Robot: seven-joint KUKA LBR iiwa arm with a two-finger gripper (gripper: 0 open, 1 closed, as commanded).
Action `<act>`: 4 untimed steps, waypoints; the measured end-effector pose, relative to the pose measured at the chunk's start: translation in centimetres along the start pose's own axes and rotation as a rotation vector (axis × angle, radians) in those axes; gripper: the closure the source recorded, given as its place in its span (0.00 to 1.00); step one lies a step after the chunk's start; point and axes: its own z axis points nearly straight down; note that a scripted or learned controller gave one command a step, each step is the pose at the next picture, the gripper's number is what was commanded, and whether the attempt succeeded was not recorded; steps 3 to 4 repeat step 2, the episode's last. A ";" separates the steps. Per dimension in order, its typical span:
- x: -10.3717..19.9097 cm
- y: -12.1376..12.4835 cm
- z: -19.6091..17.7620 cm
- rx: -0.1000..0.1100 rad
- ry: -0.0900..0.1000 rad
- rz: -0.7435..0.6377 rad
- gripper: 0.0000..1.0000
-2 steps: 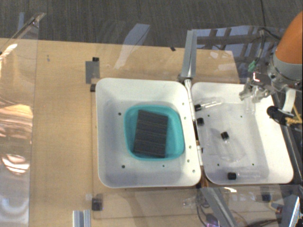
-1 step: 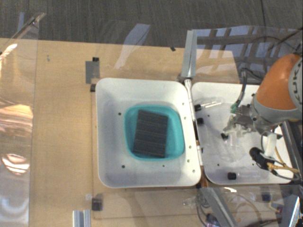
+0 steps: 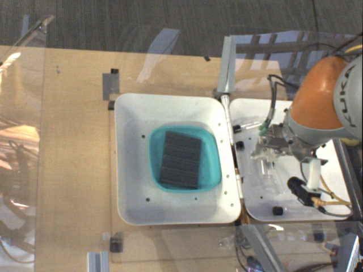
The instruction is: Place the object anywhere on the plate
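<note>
Wooden worktop (image 3: 68,152), two shallow white bins. Left bin (image 3: 130,197) holds a teal, rounded-square plate (image 3: 154,152) with the dark ribbed rectangular object (image 3: 180,160) lying flat on it. Over the right bin (image 3: 255,205), the gripper (image 3: 266,164) (translucent, blurry against white) hangs below the arm (image 3: 320,98); fingers' spread: cannot tell.

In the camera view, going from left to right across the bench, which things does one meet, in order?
Left bin's rim → turquoise plate with the dark ridged block lying on it → right bin → gripper → orange band of the arm.
</note>
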 end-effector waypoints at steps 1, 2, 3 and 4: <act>6.6 6.7 0.1 0.000 0.000 -0.174 1.00; 6.6 6.7 0.1 0.000 0.000 -0.174 0.00; 6.6 6.7 0.1 0.000 0.000 -0.174 0.00; 6.6 6.7 0.1 0.000 0.000 -0.174 0.00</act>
